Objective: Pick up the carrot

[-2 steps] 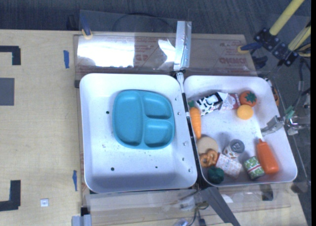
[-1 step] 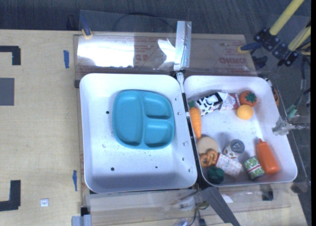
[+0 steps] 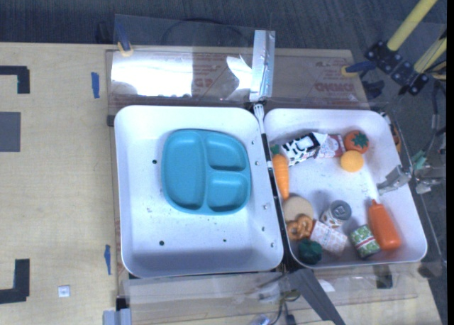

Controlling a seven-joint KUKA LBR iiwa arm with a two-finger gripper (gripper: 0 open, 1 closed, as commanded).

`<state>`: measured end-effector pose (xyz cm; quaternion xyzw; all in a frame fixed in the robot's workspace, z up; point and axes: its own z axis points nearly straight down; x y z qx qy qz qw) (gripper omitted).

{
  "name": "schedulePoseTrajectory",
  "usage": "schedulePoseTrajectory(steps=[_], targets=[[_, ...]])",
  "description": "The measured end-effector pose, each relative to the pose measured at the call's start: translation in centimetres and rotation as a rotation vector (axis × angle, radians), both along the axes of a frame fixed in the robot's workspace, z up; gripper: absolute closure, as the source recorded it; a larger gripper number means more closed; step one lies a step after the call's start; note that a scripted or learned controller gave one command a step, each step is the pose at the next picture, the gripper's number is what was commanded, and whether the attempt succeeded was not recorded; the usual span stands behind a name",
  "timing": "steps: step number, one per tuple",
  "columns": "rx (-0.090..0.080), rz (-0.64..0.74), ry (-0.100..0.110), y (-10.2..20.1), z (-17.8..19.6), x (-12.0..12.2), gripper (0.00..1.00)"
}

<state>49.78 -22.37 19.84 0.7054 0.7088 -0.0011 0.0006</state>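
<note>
The carrot (image 3: pixel 281 175) lies lengthwise against the left wall of the right bin (image 3: pixel 415 235), its green top toward the far end and its orange tip pointing to the near end; just below it sits a round tan biscuit-like piece (image 3: pixel 298 207), and below that a pretzel (image 3: pixel 299 228) and a dark green round thing (image 3: pixel 308 250) at the bin's near-left corner; beside the carrot's top lies a black-and-white patterned packet (image 3: pixel 303 146), with a tomato (image 3: pixel 357 140) and a yellow ball (image 3: pixel 351 162) further right along the far side; in the middle of the bin stands a small grey can (image 3: pixel 339 211), and near it a pale wrapped item (image 3: pixel 328 236), a green-labelled can (image 3: pixel 365 240) and an orange bottle (image 3: pixel 384 224); the left bin (image 3: pixel 135 196) holds a blue divided plate (image 3: pixel 206 171), lying flat near its centre; both bins rest side by side on the bench (image 3: pixel 50 174); the jaws (image 3: pixel 410 174) show at the right bin's right rim, well apart from the carrot, which lies across the bin from them with the cans between; whether they are released or clenched I cannot tell, and nothing shows between them.
</note>
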Motion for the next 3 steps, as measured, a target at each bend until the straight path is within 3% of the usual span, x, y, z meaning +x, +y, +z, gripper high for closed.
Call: schedulePoseTrajectory(steps=[1, 2, 3], targets=[[0.006, 0.378, 0.004, 0.0, -6.2, -2.0, 0.0], [0.0, 0.393, -0.004, 0.0, 0.6, -1.8, 0.0], [0.003, 0.424, -0.005, 0.3, -8.6, -1.6, 0.0]])
